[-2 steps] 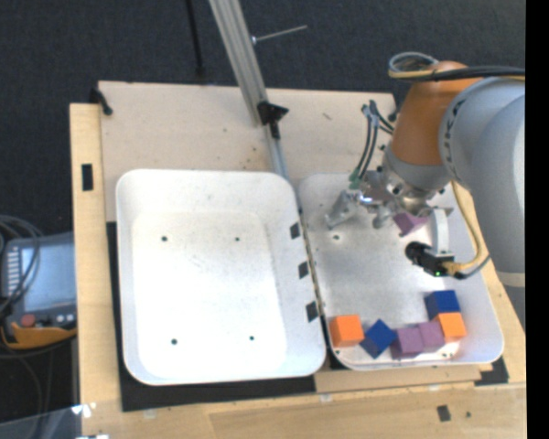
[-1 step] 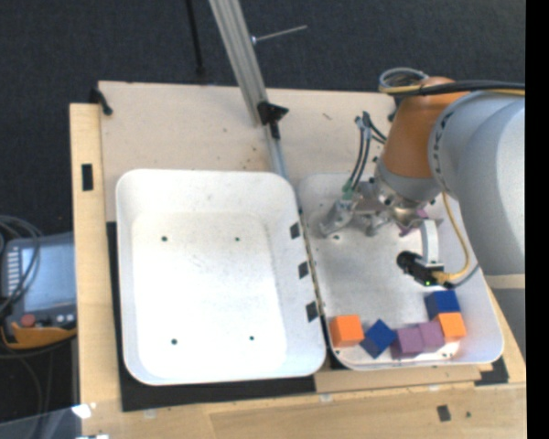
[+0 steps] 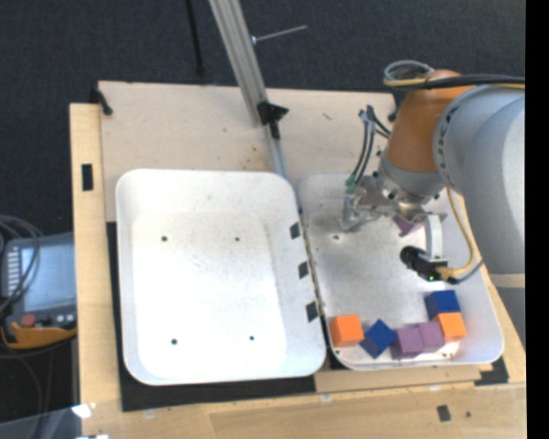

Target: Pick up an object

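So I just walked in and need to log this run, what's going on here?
A grey KUKA arm with an orange band reaches in over the right bin, its gripper low near the bin's far left part. Nothing is seen between its fingers. The blocks sit along the bin's near edge: an orange block, a blue block, purple blocks, and another orange block with a blue one behind it. The left bin lies beside it.
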You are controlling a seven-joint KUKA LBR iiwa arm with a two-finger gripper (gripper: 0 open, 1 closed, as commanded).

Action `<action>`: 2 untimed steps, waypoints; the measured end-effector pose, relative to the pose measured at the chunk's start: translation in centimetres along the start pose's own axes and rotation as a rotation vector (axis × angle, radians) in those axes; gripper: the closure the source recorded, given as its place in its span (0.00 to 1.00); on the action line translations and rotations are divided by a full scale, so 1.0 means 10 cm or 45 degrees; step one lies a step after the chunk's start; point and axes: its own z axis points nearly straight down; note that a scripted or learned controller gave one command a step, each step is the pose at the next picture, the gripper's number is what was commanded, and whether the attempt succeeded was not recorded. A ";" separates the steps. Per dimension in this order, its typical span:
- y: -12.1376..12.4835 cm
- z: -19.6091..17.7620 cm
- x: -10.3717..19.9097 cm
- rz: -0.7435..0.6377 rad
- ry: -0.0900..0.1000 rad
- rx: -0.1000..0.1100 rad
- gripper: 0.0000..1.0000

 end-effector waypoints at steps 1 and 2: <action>0.09 -0.49 0.05 -0.013 0.001 -0.003 1.00; 0.12 -0.94 0.02 -0.013 0.000 -0.003 1.00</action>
